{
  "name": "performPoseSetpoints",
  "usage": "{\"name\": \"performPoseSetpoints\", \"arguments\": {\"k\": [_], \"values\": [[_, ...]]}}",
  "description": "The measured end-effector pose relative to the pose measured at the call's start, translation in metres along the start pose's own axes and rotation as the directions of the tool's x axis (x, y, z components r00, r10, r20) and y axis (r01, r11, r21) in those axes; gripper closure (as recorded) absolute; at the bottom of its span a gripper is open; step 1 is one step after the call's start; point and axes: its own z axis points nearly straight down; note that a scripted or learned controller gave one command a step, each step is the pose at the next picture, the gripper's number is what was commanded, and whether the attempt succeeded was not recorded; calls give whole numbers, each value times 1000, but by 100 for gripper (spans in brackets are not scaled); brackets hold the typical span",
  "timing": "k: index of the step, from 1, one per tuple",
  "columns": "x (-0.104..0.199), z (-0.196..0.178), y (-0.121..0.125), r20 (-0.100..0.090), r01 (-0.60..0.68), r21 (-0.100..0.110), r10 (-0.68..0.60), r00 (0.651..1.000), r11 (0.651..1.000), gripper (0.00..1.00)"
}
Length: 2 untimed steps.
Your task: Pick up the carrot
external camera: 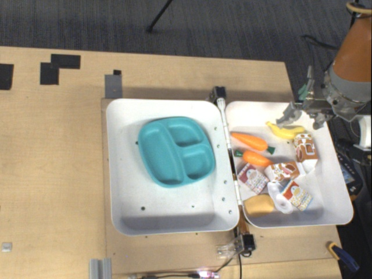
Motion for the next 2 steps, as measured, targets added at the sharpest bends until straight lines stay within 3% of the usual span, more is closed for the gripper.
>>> {"name": "performPoseSetpoints", "arguments": {"k": [1, 2], "values": [[29, 148, -7, -5, -2, 17, 2, 1000, 1000, 0], [27, 169, -37, -1, -68, -3, 68, 998, 998, 0]]}}
